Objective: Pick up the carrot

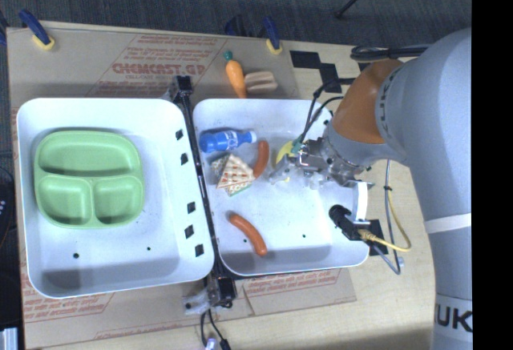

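Observation:
The carrot (234, 76), orange with a small green top, lies on the cardboard just beyond the far rim of the right bin (321, 248), outside both bins. My gripper (290, 162) is down inside the right bin, near its middle right, next to a small yellow item (284, 152). It sits well in front of the carrot and apart from it. The wrist and the orange band (361, 112) cover most of the gripper's body.
A tan bun-like piece (260, 82) lies right of the carrot. The right bin holds a blue bottle (226, 139), a sandwich wedge (234, 174) and two sausages (261, 158) (248, 234). A green divided tray (90, 177) sits in the left bin (32, 260).

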Robot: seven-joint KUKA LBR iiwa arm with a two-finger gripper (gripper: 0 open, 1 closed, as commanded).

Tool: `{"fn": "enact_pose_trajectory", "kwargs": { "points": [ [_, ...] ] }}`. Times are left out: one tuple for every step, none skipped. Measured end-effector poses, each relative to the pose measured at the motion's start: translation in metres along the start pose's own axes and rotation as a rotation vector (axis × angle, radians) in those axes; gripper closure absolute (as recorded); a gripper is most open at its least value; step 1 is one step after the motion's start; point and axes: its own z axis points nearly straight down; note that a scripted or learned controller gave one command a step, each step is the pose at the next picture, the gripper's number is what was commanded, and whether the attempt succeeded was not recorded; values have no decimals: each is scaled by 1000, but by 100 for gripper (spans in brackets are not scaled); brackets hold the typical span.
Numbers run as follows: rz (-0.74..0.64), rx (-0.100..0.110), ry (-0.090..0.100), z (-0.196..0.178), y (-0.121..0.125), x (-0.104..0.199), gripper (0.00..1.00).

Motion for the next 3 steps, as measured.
{"fn": "enact_pose_trajectory", "kwargs": {
  "points": [
    [15,0,1,7,-97,44,0],
    [126,-3,-1,-34,-22,100,0],
    [181,-14,1,-13,27,96,0]
  ]
}}
